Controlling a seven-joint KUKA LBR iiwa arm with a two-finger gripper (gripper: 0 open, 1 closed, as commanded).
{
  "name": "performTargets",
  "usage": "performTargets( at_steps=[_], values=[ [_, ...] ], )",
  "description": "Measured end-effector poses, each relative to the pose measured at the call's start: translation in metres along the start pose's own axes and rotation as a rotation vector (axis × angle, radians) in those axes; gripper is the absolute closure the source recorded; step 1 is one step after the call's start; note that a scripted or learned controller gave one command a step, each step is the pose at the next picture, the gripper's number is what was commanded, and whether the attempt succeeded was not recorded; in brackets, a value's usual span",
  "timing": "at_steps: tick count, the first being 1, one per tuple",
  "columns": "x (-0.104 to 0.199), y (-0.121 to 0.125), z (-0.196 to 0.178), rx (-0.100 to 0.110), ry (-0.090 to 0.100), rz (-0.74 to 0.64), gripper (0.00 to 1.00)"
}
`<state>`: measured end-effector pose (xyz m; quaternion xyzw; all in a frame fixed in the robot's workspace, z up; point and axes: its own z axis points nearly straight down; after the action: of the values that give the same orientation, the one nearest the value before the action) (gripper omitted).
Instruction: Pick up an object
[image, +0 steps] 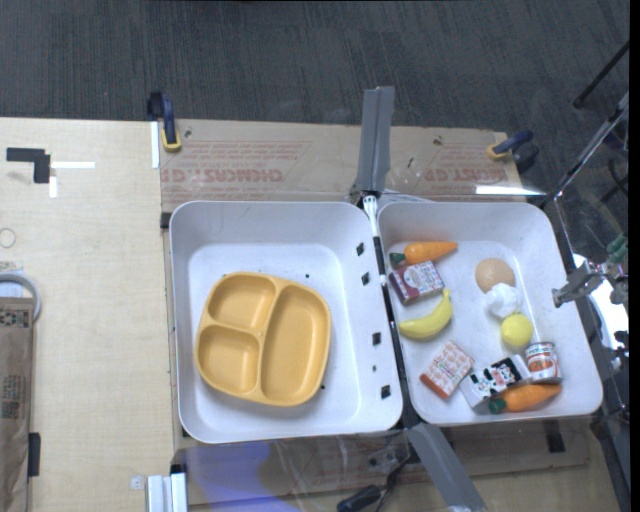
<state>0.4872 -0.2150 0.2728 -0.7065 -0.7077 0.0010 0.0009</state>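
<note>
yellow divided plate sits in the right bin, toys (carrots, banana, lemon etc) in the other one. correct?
One thing is off: the yellow divided plate lies in the left bin, not the right. The camera view shows it there alone, while the carrots, banana and lemon lie in the right bin.

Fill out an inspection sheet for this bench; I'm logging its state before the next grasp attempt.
Surface: two white bins, left bin and right bin, on a wooden bench.
Job's things: right bin holds two carrots, banana, lemon, egg, small boxes and a can.
Clutter: yellow divided plate in left bin.
End effector: nothing seen.
Cables: nothing seen.
Surroundings: dark floor, clamps at bench edge.
</note>
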Motion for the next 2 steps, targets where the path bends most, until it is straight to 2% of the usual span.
performTargets(
  at_steps=[1, 2],
  values=[
    [0.064, 0.074, 0.058, 0.000, 0.000, -0.110, 0.00],
    [0.084, 0.048, 0.018, 0.000, -0.001, 0.037, 0.00]
  ],
)
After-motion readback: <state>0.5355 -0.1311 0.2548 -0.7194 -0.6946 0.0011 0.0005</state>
